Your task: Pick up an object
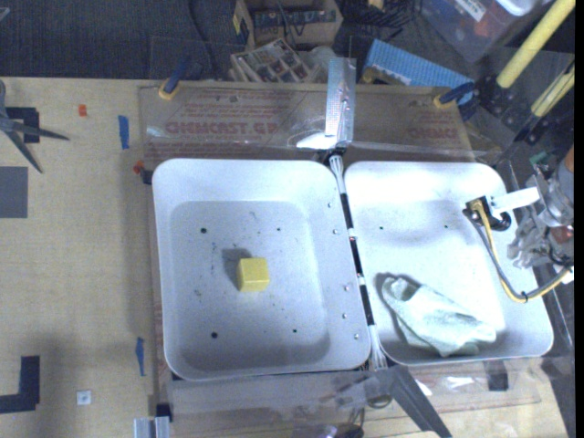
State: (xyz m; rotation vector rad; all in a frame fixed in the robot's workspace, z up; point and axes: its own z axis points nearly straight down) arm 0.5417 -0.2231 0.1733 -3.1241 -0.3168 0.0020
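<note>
Yellow block [254, 274] sits mid-floor in left bin [182, 190], well off its walls; gripper [538, 235] at right bin's [411, 185] edge, state unclear.

Even overhead light bleaches both white bins [182, 190], with glare on the clear panel [315, 138] behind them. The yellow block [254, 274] casts a short shadow leftward. The picture is soft and grainy, background dim.

Looks like a robot lab or workshop. Two white bins [182, 190] side by side on a wooden bench [73, 245], marked with bits of blue tape [123, 132]. Behind the bench, tangled black cables [205, 16], a wooden rack of small parts [274, 59], and a yellow pole [538, 33].
</note>
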